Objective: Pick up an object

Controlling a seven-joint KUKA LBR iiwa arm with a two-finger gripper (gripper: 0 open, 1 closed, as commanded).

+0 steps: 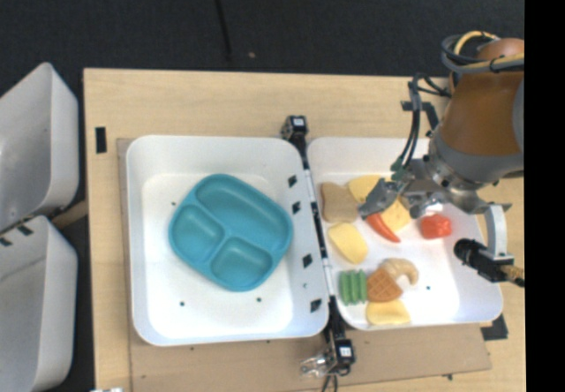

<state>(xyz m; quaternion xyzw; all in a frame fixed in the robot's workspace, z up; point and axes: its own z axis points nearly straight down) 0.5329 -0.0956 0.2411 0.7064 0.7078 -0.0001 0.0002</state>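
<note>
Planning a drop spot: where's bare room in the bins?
Left bin: bare white floor all round the blue tray, widest along its near and left walls. Right bin: crowded with toy food under the gripper.

You will find nothing to read here: no text, label, brand, number or sign is legible on the bins or on anything around them.
</note>
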